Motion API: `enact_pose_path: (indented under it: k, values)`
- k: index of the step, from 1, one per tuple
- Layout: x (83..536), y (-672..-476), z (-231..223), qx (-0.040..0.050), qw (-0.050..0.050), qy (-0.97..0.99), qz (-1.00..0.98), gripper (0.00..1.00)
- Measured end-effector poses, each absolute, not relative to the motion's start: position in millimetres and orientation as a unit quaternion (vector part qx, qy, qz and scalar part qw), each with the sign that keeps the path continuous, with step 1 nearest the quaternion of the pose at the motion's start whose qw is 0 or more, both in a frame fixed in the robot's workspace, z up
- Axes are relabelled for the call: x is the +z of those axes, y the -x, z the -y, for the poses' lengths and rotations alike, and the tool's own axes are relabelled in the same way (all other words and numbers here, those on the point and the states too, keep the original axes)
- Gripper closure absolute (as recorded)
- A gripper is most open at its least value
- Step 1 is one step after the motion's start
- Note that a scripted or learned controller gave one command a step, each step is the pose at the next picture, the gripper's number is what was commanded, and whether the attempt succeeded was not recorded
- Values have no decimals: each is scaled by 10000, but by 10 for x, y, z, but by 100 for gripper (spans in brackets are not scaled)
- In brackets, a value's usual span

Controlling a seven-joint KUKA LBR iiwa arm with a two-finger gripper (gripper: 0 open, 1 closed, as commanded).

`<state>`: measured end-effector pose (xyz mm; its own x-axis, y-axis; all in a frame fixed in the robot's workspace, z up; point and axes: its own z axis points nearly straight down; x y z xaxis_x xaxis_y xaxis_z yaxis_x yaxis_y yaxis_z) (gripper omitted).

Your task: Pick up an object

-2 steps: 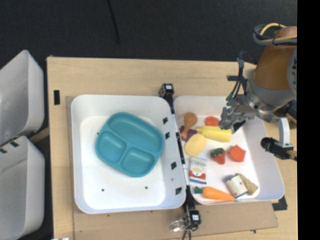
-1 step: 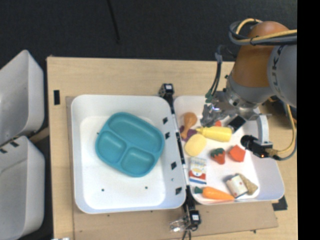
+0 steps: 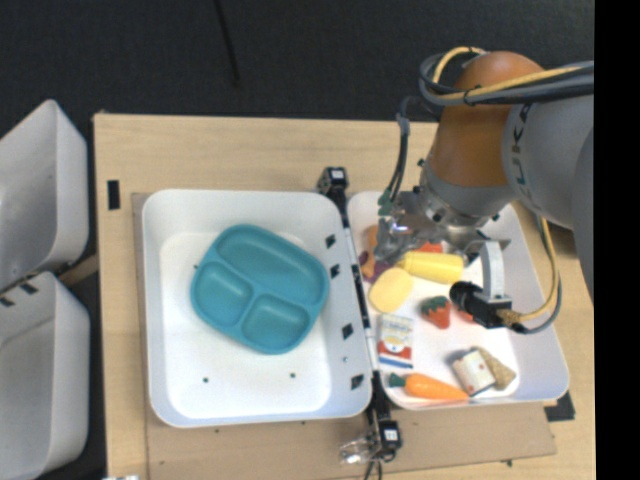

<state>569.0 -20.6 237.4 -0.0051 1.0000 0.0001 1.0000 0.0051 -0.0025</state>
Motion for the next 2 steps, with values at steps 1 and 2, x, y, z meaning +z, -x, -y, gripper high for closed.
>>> enact_pose_path:
  k: [1,2]
  values:
    - [2346,-5830,355,1,-2,7070,7072,100]
    - [2507,-5768,308,-4,-2,7061,7081,100]
